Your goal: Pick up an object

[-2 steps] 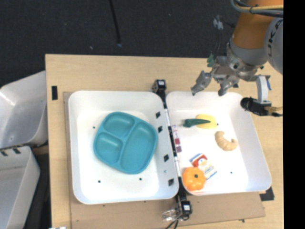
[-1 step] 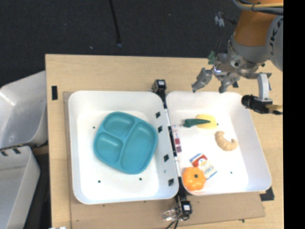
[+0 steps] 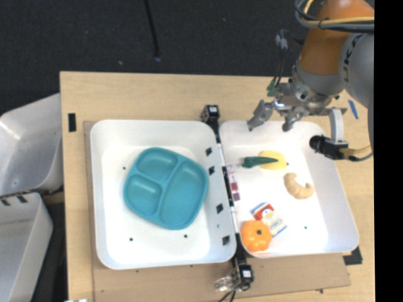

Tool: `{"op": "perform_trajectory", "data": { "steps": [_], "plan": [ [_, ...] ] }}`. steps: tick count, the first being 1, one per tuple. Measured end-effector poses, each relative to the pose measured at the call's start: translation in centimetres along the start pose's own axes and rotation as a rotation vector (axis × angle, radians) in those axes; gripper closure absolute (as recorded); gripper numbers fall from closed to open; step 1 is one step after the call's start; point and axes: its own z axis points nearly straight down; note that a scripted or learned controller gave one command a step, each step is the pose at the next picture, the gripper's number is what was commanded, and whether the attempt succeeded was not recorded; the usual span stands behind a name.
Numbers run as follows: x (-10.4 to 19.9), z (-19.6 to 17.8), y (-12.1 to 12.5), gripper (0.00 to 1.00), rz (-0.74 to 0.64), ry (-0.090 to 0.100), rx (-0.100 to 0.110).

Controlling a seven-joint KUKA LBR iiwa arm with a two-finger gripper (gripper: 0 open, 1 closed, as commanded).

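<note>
My gripper (image 3: 274, 119) hangs over the far edge of the right bin (image 3: 327, 231), its two fingers spread open with nothing between them. Below it in that bin lies a yellow and green toy vegetable (image 3: 267, 161). A tan croissant (image 3: 297, 186) rests a little to the right and nearer the front. A small red and white carton (image 3: 268, 216) sits toward the front, with an orange pumpkin (image 3: 255, 235) at the front left corner.
The left bin (image 3: 107, 238) holds a teal divided plate (image 3: 165, 187). A ridge with black clips (image 3: 221, 187) separates the two bins. The wooden bench (image 3: 75, 93) frames both, with white containers (image 3: 25, 162) off its left side.
</note>
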Motion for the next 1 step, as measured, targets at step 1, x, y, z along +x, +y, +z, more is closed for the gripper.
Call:
{"op": "perform_trajectory", "data": {
  "steps": [1],
  "plan": [
    [0.0, 6.38, -0.14, 0.0, 0.002, 0.0, 0.003]
  ]
}}
